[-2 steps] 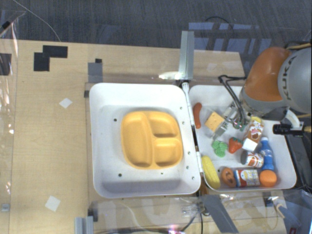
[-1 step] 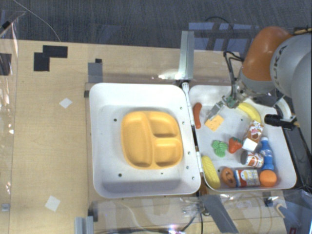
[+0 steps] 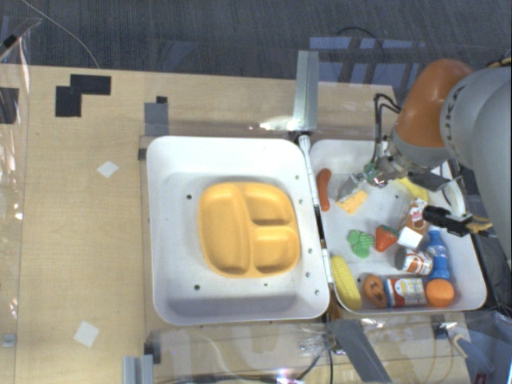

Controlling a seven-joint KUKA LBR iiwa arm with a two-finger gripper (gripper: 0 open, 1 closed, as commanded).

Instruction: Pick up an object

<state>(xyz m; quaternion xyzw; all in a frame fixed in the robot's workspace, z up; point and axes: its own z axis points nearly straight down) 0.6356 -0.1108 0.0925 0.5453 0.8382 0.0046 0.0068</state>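
Observation:
My gripper [image 3: 358,187] hangs low over the upper part of the right bin [image 3: 474,294], just above a yellow cheese wedge [image 3: 352,202]. A red sausage [image 3: 323,189] lies to its left by the bin wall. Below them sit a green vegetable [image 3: 360,242] and a strawberry [image 3: 386,237]. Along the bin's front lie a corn cob [image 3: 344,281], a sauce bottle [image 3: 398,291] on its side and an orange [image 3: 440,293]. I see nothing held in the gripper.
The left bin [image 3: 172,294] holds a yellow divided plate [image 3: 248,228]. The arm's orange band [image 3: 428,106] and grey body cover the right bin's upper right. A yellow banana [image 3: 414,187], small bottles [image 3: 414,214] and a blue item [image 3: 436,250] crowd the right side.

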